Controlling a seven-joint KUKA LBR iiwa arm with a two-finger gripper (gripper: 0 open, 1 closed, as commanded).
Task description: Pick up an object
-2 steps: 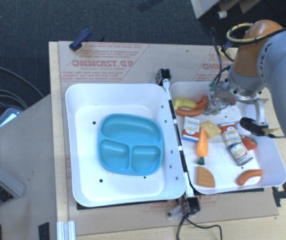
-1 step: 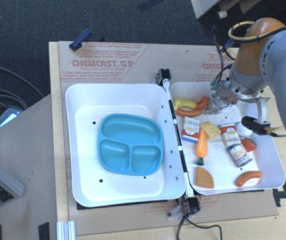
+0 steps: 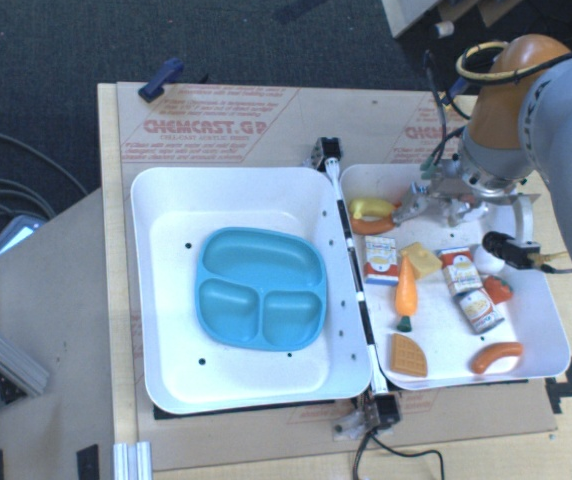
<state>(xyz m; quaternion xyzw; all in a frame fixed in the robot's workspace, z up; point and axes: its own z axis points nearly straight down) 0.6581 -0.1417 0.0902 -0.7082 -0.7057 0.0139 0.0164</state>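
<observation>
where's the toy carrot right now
The carrot lies in the right bin, near its left wall, between the small carton and the cheese wedge, above the waffle piece.

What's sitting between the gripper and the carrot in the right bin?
The gripper is over the far end of the right bin. The yellow cheese wedge lies on the line to the carrot, touching it; nothing covers the carrot.
</observation>
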